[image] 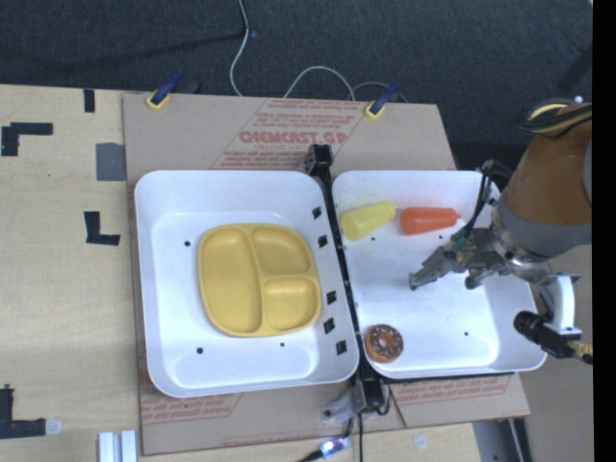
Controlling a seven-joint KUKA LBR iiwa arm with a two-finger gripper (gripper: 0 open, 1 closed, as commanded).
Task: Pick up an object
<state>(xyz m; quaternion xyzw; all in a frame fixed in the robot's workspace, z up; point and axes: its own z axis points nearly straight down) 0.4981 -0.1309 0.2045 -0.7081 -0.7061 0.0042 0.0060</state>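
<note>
Seemingly spread and holding nothing, the gripper point(445, 269) hovers below an orange carrot-like object point(428, 219), tapered rightward.

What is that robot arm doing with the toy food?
The robot arm's gripper is over the right bin, with nothing between its fingers. In that bin lie a yellow toy, an orange carrot and a little donut. The left bin holds a yellow divided plate. Nothing is picked up yet.
</note>
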